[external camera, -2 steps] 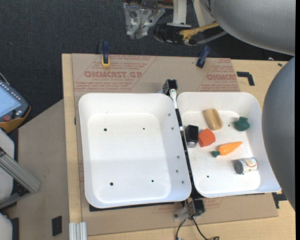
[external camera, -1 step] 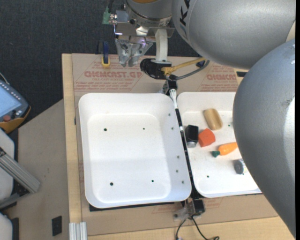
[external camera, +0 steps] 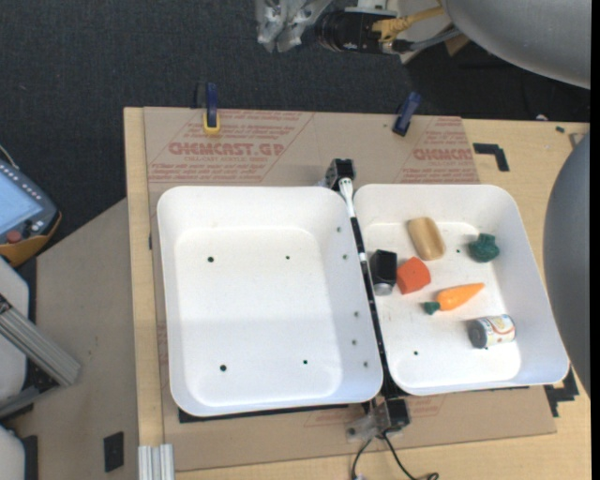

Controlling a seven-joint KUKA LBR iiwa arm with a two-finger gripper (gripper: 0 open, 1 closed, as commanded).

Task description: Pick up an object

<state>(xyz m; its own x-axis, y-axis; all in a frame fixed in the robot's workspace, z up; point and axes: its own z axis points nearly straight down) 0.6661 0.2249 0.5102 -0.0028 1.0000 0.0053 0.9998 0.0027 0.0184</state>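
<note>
The gripper [external camera: 281, 25] hangs at twelve o'clock beyond the bench; whether it grips anything cannot be told. In the right bin [external camera: 525, 281] lie a toy carrot [external camera: 456, 297], bread roll [external camera: 426, 237], orange block [external camera: 413, 276], green toy [external camera: 484, 247] and small can [external camera: 491, 331], near its centre.

- The scene is brightly and evenly lit from above; the left bin [external camera: 253, 300] reads near pure white, with little surface detail.
- Inside the left bin, a faint grey band of shade lies across its nearer half, and soft shading follows its rim.
- In the right bin [external camera: 525, 281], just right of the left bin, the small things cast only short, soft shadows.
- The dark floor left of the left bin stays dim.
- The grey arm [external camera: 534, 33], above and right of the left bin, is blurred.
- Focus on the bench [external camera: 281, 141] is moderately sharp; fine print is grainy.
</note>
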